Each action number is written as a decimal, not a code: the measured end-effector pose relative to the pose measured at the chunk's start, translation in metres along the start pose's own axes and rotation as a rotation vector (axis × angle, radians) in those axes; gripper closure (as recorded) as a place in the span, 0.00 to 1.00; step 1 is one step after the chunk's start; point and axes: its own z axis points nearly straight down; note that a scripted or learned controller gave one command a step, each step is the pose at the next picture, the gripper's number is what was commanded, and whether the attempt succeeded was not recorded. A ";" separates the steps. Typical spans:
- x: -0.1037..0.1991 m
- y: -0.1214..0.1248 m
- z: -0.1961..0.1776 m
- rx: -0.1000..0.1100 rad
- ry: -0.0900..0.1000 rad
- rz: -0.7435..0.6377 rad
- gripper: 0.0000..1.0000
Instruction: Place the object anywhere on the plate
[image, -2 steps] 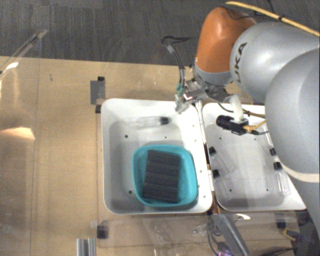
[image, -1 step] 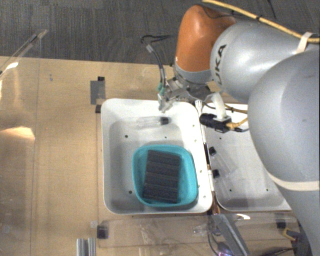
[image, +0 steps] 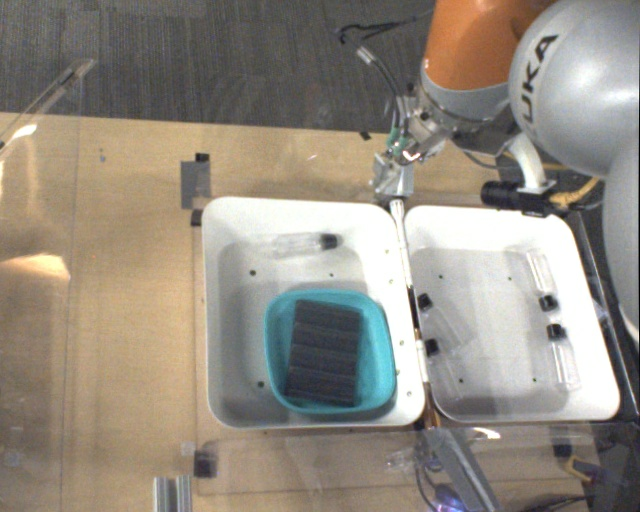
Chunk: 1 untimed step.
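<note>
1. Plainly, the arm (image: 560, 90) is the biggest thing here. It hangs well beyond the plate's far-right corner, outside both bins.
2. The left bin (image: 215, 300) holds the plate. The right bin (image: 490, 340) sits just beside it, to the plate's right.
3. The teal plate (image: 375, 330) rests at the near side of the left bin's floor, and its near rim is close to that bin's wall.
4. The dark ribbed block (image: 325, 352) lies flat inside the plate, roughly in the middle and clear of the rim. If this is the object, the task looks done.
5. The gripper (image: 393, 180) hovers beyond the plate, above the far rim where the two bins meet. Nothing visible is in its grasp, and I cannot tell whether it is spread or closed.
6. A clear capped tube (image: 303, 243) lies just beyond the plate's far edge. Two more tubes (image: 545, 285) lie well to the plate's right.

Risks:
- A further descent toward the plate could nudge the block or tip the plate against the wall.
- If a tube is the intended object, its round, clear body would probably slip or roll away.
</note>
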 end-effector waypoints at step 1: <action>0.053 0.032 0.108 0.004 0.005 -0.206 1.00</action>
